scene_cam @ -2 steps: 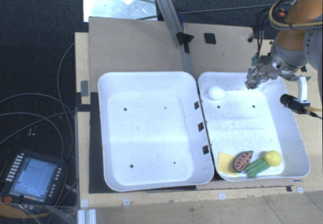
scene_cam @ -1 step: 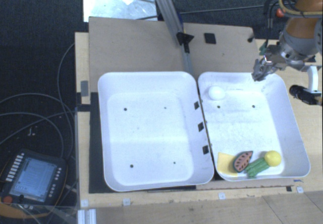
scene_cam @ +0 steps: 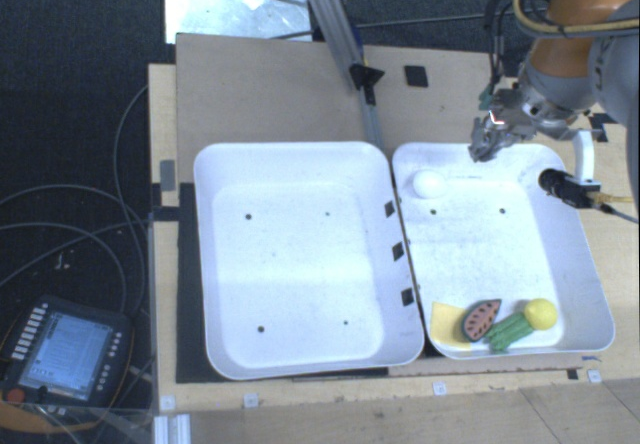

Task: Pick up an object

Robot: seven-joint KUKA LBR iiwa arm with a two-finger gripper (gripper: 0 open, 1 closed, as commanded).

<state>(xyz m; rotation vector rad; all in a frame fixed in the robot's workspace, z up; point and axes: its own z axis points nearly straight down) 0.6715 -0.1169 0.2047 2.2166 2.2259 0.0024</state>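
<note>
We see the claw (scene_cam: 487, 146) hovering over the right bin's (scene_cam: 520, 242) far edge, grip state unclear, near a white ball (scene_cam: 428, 183), toys (scene_cam: 497, 320) clustered at the near edge; we judge approach underway, next descend onto a target.
</note>
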